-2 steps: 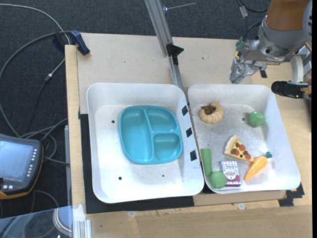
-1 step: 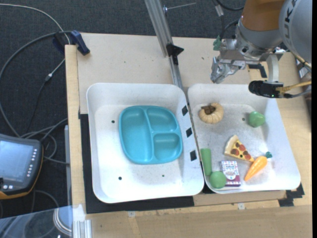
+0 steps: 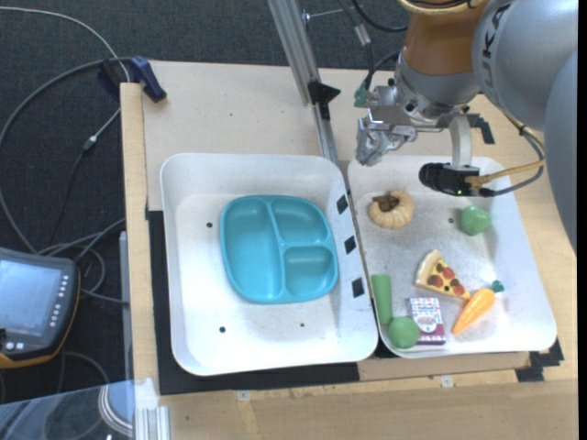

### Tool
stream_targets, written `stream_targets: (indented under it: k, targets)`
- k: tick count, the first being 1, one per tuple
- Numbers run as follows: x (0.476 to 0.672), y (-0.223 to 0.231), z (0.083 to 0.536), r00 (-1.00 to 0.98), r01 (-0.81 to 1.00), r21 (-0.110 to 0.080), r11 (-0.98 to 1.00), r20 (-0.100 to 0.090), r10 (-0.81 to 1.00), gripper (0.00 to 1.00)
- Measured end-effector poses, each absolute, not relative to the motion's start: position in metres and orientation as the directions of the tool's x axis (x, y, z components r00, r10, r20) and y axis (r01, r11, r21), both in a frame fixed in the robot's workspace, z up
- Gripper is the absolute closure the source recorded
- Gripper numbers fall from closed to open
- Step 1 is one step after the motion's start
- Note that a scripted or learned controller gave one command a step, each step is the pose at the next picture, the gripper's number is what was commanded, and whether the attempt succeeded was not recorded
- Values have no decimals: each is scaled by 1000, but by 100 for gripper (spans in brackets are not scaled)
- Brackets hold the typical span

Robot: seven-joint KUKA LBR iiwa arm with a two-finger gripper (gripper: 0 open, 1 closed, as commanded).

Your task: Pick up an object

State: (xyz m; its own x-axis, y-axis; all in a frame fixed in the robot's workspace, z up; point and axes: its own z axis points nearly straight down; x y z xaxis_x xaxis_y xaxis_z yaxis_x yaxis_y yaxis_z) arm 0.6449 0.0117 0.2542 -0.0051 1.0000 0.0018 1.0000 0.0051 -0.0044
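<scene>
Camera view: the gripper [image 3: 371,150], grip state impossible to tell, hangs above the right bin's [image 3: 532,287] far edge near the small brown toy pumpkin [image 3: 391,208], probably light, rigid, best pinched across its ribbed sides.

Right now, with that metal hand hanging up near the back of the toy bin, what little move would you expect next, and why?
Probably a short drop toward the brown pastry toy. The hand hangs over the back edge of the right bin with nothing in it, and that toy lies closest, just in front and apart from the others.
</scene>
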Motion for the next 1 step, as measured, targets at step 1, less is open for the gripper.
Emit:
stream_targets:
  k: [1]
  targets:
    - [641,65,236,-6,1000,-5,6,1,1000,100]
